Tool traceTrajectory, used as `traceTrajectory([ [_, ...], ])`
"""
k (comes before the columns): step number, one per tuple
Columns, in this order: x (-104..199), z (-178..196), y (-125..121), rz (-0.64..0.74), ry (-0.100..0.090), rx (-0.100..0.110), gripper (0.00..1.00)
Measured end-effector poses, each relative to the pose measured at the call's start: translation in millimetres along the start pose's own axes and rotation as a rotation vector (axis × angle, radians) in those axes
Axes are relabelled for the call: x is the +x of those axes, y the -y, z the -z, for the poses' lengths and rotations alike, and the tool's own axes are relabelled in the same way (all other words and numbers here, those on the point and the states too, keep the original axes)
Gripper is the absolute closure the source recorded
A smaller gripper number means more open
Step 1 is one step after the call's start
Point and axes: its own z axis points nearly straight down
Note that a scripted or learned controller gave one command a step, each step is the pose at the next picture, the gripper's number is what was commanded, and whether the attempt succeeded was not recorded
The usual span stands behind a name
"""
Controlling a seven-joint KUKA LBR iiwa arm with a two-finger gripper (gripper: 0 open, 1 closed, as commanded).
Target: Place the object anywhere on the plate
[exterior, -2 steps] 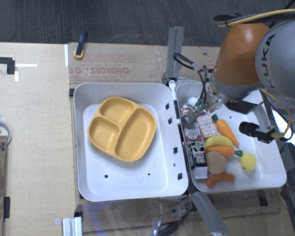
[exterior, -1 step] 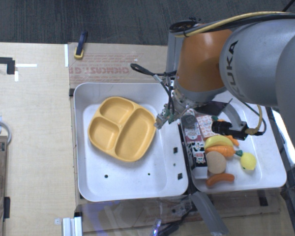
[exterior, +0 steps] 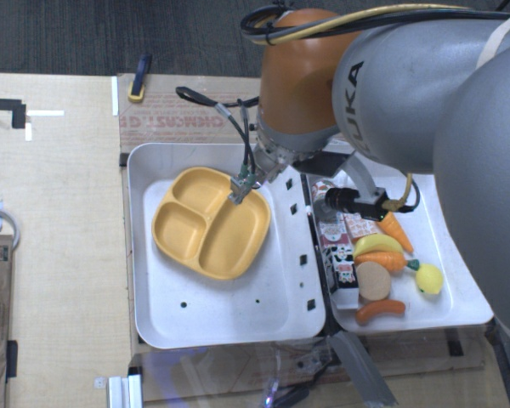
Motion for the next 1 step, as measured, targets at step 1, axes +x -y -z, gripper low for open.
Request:
traceTrajectory([
  [1, -28.4, 27.9, 23.4, -0.129, 0.001, 0.0, 1.0],
])
